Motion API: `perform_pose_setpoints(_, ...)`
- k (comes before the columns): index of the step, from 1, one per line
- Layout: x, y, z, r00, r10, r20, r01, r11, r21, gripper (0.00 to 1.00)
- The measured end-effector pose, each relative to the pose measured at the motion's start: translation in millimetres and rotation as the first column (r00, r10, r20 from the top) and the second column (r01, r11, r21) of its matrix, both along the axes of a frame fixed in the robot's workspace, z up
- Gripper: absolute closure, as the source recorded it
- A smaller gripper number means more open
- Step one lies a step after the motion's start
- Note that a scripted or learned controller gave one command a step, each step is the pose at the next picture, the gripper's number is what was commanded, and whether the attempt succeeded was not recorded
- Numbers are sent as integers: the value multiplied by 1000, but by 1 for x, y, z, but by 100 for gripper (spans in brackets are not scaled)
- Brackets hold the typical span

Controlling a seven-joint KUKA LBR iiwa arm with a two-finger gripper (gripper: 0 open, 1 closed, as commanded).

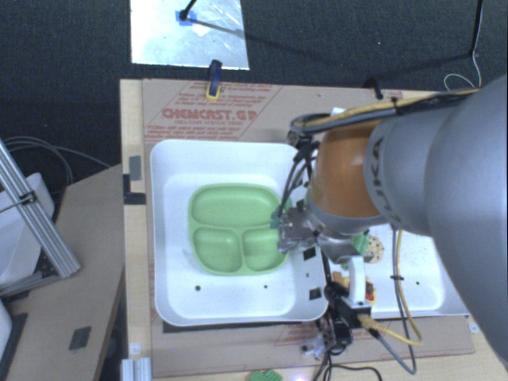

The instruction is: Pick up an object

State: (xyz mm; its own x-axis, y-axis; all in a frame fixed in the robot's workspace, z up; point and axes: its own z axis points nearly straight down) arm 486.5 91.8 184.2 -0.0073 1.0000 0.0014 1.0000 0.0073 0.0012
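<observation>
A light green divided plate lies flat in the left white bin. My gripper hangs over the plate's right edge, near the wall between the two bins. The grey arm with its orange band covers most of the right bin. Beside the wrist in the right bin I see a small tan speckled round thing with a green bit, and a small orange and white thing lower down. Nothing is visibly held.
The bins sit on a brown cardboard sheet with red print. A shiny metal plate lies beyond the bench at the top. Metal rails stand at the left. Cables hang at the bench's front edge.
</observation>
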Motion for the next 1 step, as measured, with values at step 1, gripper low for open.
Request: perform_pose_setpoints(1,0,1,0,1000,-3,-1,3,1000,-1,100)
